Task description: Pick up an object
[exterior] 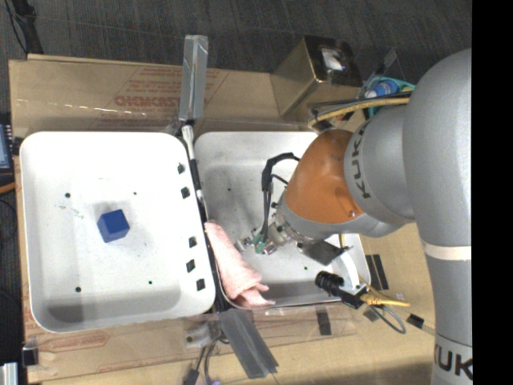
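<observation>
A small blue cube (114, 224) lies alone in the left bin (48, 167), a little left of its middle. A pink cloth (233, 267) is bunched against the left wall of the right bin (232, 155), near its front corner. My gripper (260, 243) hangs low over the floor of the right bin, just right of the cloth's upper end and apart from the cube. The orange-banded wrist (321, 187) and the grey arm cover most of the right half of that bin.
A row of black clips (191, 243) runs along the wall between the two bins. Flat cardboard (104, 95) lies behind the bins, with a brown box (313, 70) at the back right. A grey bar (192, 79) stands at the back, above the wall between the bins.
</observation>
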Robot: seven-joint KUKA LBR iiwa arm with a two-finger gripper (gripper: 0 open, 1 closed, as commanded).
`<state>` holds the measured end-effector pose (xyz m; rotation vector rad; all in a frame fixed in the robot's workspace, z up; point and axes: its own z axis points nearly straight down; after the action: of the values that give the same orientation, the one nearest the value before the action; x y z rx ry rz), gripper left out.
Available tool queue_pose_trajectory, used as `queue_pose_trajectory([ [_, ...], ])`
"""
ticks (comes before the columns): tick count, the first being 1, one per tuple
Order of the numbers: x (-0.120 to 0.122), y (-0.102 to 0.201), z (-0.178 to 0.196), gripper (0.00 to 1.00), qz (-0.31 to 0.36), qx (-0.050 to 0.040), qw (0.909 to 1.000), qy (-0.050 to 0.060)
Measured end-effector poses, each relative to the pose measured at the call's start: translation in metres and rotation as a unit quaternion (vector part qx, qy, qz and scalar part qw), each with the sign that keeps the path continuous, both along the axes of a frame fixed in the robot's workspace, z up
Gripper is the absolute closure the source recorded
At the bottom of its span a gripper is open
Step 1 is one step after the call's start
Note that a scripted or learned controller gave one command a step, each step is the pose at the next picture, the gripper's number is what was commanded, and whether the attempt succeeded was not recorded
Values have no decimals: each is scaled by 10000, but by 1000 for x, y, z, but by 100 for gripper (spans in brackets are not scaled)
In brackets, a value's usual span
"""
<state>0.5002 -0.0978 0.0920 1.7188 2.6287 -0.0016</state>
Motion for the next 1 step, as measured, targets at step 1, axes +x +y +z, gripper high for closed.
queue_pose_trajectory([
  [1,25,76,100,0,-1812,10,9835,9],
])
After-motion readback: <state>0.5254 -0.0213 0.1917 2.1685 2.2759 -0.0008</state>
